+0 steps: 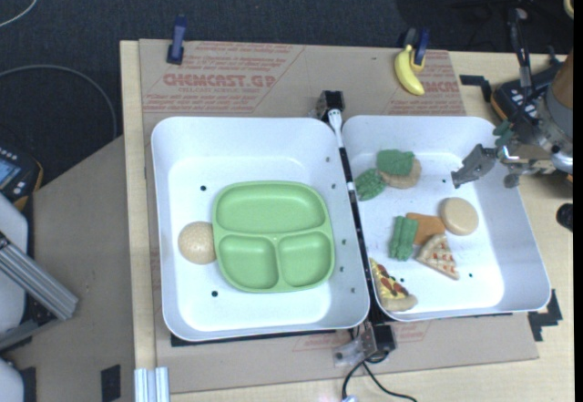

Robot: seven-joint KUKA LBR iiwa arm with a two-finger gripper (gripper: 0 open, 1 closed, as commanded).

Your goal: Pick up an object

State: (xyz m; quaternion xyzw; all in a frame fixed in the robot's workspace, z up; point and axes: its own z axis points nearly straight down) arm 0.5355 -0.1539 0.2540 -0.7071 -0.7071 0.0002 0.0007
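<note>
Two shallow white bins are seen side by side on the cardboard-covered worktop (273, 72), and the grey arm is seen reaching in from the right edge, its wrist held over the upper right rim of the right white bin (524, 236). The dark two-finger end effector (474, 167) is extended leftward and slightly downward from the wrist, just inside that rim. One dark finger is seen pointing toward the bin floor; whether the end effector is open or closed cannot be told, and nothing is seen between its fingers.

Several toy food pieces are scattered in the right bin. The round tan bun-shaped piece (458, 216) lies just below the end effector, near but apart from it. The dark green leafy piece on a tan round base (398, 166) lies to the left of the end effector, well apart, with a small green broccoli-like piece (369, 183) beside it. An orange wedge (424, 223), a green ridged vegetable piece (402, 237) and a triangular pizza slice (439, 257) are clustered below the bun, and a hot-dog-like piece (393, 287) rests at the lower left corner.

The left white bin (173, 163) is occupied by a light green three-compartment plastic plate (271, 236), with a round beige ball-shaped piece (196, 242) touching its left edge. A yellow toy banana (408, 72) lies on the worktop above the right bin
</note>
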